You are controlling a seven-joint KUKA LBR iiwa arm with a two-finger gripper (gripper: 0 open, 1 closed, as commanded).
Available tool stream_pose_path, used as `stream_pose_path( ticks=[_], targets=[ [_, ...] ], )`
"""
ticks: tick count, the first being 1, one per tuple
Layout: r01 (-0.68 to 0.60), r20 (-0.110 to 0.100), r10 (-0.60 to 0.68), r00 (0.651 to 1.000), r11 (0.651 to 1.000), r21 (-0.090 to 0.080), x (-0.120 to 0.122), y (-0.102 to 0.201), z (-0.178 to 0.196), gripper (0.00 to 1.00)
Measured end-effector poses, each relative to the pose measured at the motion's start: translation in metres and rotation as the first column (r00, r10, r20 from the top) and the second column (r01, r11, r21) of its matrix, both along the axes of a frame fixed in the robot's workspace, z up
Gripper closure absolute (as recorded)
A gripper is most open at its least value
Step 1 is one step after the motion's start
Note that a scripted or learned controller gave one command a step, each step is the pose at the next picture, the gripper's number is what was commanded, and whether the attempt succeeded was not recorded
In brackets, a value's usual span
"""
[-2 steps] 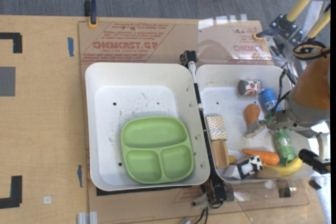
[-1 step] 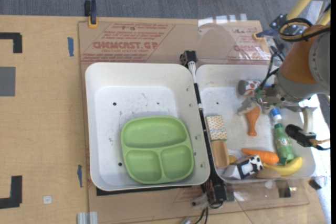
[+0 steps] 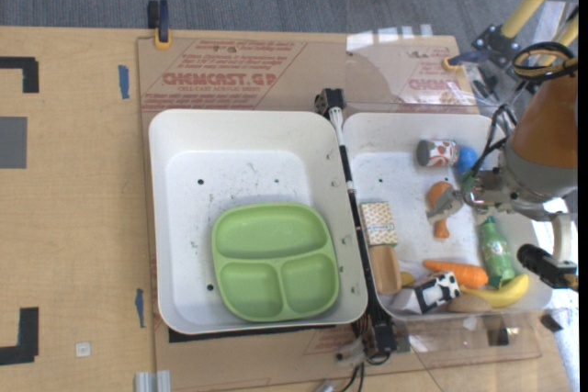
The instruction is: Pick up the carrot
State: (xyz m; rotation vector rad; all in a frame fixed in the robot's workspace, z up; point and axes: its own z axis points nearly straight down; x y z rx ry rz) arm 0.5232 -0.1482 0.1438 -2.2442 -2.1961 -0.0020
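The carrot is orange and long, lying flat near the front of the right bin. It rests between a green bottle and a black-and-white cow toy. My gripper reaches in from the right at the middle of that bin, above and behind the carrot. It hangs over a smaller orange object and partly covers it. The carrot is apart from the gripper.
A yellow banana lies by the carrot's right end. A can and a blue item sit at the back. A cracker box and a brown block line the left wall. The left bin holds a green divided plate.
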Motion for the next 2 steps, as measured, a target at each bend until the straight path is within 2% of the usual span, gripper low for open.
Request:
stream_pose_path(
  ticks=[1, 2],
  targets=[
    [-0.064, -0.003, 0.064, 0.998, 0.998, 0.000, -0.044, 0.009, 0.020, 0.00],
    [-0.390, 0.005, 0.390, 0.921, 0.921, -0.006, -0.042, -0.003, -0.046, 0.00]
  ],
)
